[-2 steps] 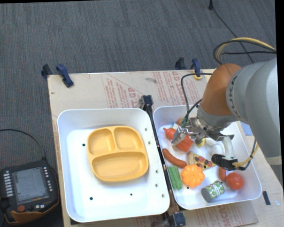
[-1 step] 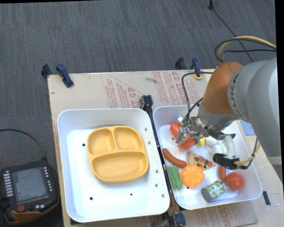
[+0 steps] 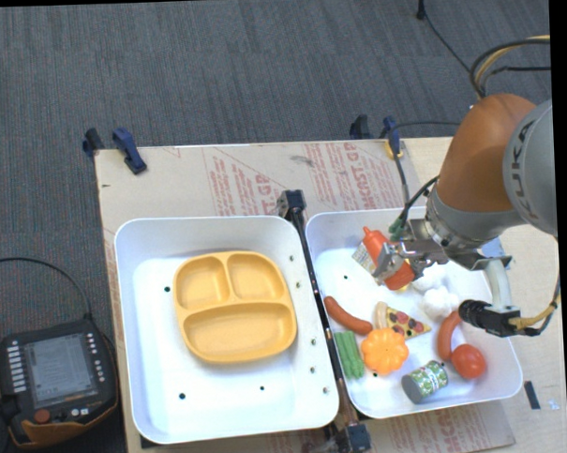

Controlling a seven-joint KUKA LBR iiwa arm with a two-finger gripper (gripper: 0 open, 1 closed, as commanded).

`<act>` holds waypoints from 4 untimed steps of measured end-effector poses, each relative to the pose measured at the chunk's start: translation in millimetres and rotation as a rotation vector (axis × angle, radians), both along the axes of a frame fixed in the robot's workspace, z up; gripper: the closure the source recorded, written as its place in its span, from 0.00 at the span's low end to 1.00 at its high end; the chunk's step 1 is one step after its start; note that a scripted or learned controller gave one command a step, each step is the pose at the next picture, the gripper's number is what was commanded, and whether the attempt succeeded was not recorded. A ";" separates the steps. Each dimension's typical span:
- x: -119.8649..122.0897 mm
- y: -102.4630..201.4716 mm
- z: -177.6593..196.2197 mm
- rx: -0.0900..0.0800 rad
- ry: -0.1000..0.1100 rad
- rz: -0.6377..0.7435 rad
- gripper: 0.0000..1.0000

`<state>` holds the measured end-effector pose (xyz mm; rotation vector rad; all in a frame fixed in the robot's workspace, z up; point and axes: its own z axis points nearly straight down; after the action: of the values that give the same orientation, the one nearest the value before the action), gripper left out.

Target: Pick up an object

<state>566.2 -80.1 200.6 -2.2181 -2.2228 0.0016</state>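
Orange bottle (image 3: 395,274), red-capped, lying in the right bin (image 3: 512,382) toward its far left part, caught crosswise between the fingers of the gripper (image 3: 390,261), which look closed onto its middle; impossible to tell whether it is lifted clear of the floor or resting on it. Nearest the camera from the bottle: a grey-green can (image 3: 425,381) and a red tomato (image 3: 468,360) at the bin's front, then an orange pumpkin (image 3: 384,351) beside a green vegetable (image 3: 349,352), a curved red sausage (image 3: 448,334), a pizza slice (image 3: 401,319), and a second sausage (image 3: 347,314) just to the bottle's near left. Touching or almost touching the bottle on its near right, a white lump (image 3: 438,299). Likely trouble: a grip on a smooth rounded body, so a swivel or slip on the way up; a drag against the white lump; a knock on the bin's far wall, close behind the bottle. Left of the bottle, across the divide, the left bin (image 3: 135,274) with a yellow divided plate (image 3: 235,305). Beneath both, a printed cardboard sheet (image 3: 225,176) on the bench, held by blue clamps (image 3: 128,148) at the edge far from the bottle. Farther left and low, a teach pendant (image 3: 55,372); beyond everything, grey carpet (image 3: 258,62) with a few cables.
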 end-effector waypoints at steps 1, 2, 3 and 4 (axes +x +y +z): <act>-55.2 -2.5 2.4 0.001 0.003 -0.003 1.00; -90.7 -12.2 -19.8 0.001 0.004 -0.004 1.00; -89.8 42.7 1.9 0.001 0.001 0.000 1.00; -90.5 28.4 -14.5 0.001 0.003 -0.003 1.00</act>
<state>475.7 -51.7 186.1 -2.2197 -2.2167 0.0043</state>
